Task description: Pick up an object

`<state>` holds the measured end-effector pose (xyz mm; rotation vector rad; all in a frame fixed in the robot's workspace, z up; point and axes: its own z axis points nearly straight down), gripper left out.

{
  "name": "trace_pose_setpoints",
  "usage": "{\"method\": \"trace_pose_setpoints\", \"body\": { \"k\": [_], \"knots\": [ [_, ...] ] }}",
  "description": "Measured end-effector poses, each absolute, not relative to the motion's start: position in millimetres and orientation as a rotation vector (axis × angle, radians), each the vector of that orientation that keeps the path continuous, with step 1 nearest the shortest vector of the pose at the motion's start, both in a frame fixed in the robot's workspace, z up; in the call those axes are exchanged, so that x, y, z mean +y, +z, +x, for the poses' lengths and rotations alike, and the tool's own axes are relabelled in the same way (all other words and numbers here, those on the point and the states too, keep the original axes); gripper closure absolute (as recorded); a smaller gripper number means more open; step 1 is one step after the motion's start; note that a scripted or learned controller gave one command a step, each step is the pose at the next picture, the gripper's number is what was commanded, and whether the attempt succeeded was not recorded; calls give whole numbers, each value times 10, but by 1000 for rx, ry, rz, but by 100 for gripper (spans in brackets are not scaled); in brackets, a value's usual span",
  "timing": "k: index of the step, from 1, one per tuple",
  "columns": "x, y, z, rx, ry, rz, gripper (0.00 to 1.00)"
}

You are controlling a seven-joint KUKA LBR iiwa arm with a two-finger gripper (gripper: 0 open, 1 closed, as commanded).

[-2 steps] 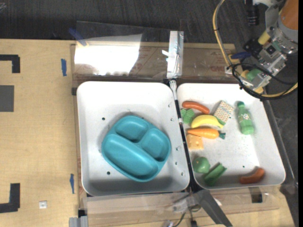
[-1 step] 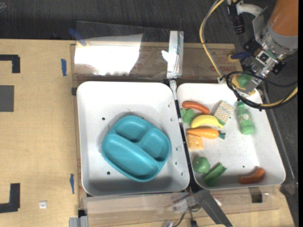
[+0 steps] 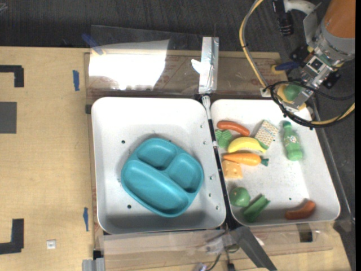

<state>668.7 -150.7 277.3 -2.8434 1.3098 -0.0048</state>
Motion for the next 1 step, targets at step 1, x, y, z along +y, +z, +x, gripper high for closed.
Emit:
{"method": "trace_pose_setpoints", "body": {
  "k": [1],
  "knots": [
    [-1633, 3099, 6681, 1526, -8, -2737, 100]
  ]
}}
